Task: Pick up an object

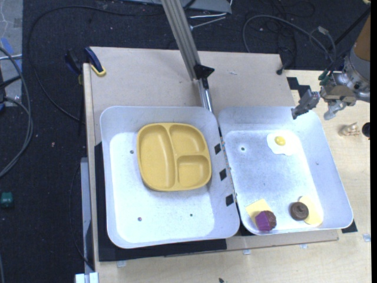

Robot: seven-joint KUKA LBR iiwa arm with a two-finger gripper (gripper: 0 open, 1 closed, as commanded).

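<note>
The right bin (330,175) holds a white fried-egg toy with a yellow yolk (280,143) near its far side. At its near edge lie a purple lump (265,220) on a pale yellow slice (255,207) and a brown round piece (299,211) against another yellow slice (313,212). My gripper (320,105) hangs above the far right corner of this bin, up and to the right of the egg. Its fingers are apart, open, with nothing between them.
A yellow divided plate (174,156) lies in the left bin (118,217). A slanted metal pole (182,34) comes down to the gap between the bins at the back. A small pale item (351,130) sits on the bench to the right.
</note>
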